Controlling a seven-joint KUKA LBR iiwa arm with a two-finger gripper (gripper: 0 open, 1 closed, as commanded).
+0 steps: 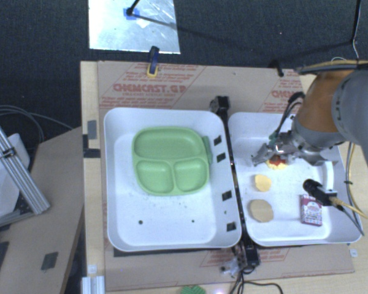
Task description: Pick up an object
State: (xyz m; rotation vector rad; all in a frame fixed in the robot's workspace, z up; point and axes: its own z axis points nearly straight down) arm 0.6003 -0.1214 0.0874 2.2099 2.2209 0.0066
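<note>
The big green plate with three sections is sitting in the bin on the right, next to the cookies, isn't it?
Not quite. The camera view shows the green plate in the left bin. The round tan pieces lie in the right bin, where the gripper is.

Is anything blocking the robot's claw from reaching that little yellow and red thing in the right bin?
Nothing visible does. The gripper is right over the yellow and red object, with the round yellow piece and the tan disc lying apart, nearer the camera.
</note>
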